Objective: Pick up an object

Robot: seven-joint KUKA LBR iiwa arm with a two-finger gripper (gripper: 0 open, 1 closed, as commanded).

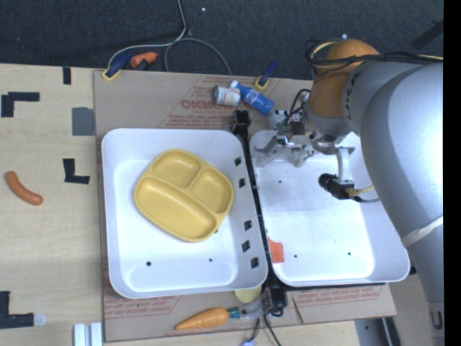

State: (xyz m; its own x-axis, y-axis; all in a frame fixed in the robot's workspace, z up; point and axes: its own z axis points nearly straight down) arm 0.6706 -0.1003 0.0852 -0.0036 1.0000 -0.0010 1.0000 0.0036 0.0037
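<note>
Yellow divided plate (185, 194) fills the left bin (115, 265); gripper (288, 146) hovers at right bin's (389, 265) far-left corner, claw state unreadable.

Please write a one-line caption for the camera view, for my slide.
KUKA arm reaches over the right bin while a yellow divided plate lies in the left bin.

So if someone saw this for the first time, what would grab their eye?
Probably the yellow divided plate lying in the left bin, bright against the white. Next, the big grey arm with its orange band reaching over the right bin, its tool near that bin's far left corner.
</note>
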